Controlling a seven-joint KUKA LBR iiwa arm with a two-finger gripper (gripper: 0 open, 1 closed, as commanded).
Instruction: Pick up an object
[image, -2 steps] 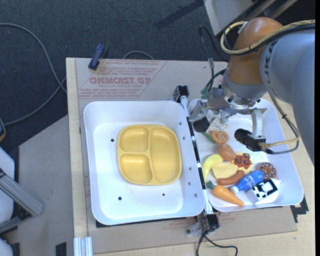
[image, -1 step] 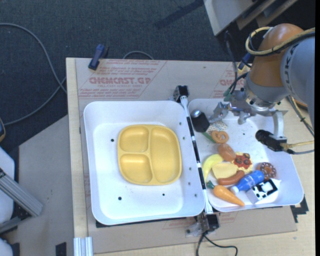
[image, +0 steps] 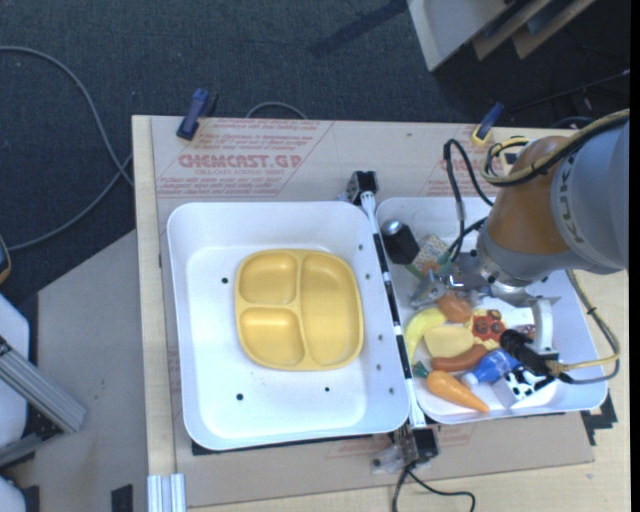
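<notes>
Reaching in from the right, the arm (image: 560, 210) hangs over the right bin (image: 580, 395), orange band and grey wrist covering the bin's upper right part. Gripper (image: 455, 285) sits low among the objects near the bin's middle; can't tell if it's open, closed or gripping anything, the wrist hides it.

Right bin is crowded: a carrot (image: 458, 390) at the front edge, a yellow banana-like piece (image: 420, 325) against the left wall, a tan block (image: 447, 343) beside it, a brown sausage shape (image: 465, 360) touching the block, a blue item (image: 492, 366), a black-and-white spotted toy (image: 522, 382) at front right, a small red piece (image: 488, 325), and a dark round object (image: 398, 240) near the back-left corner. All candidate pick objects lie in this bin, packed close or touching.

Left bin (image: 190, 300) holds a yellow divided plate (image: 300, 307), roughly centred, apart from every wall.

Both bins sit side by side on a cardboard-covered bench (image: 250, 150), clamped together at the shared edge. Blue clips (image: 193, 113) mark the board's back edge. Dark carpet (image: 80, 100) and a cable (image: 70, 80) lie beyond.

Open room: wide margin around the plate; in the right bin, only the back-left area is fairly free.
</notes>
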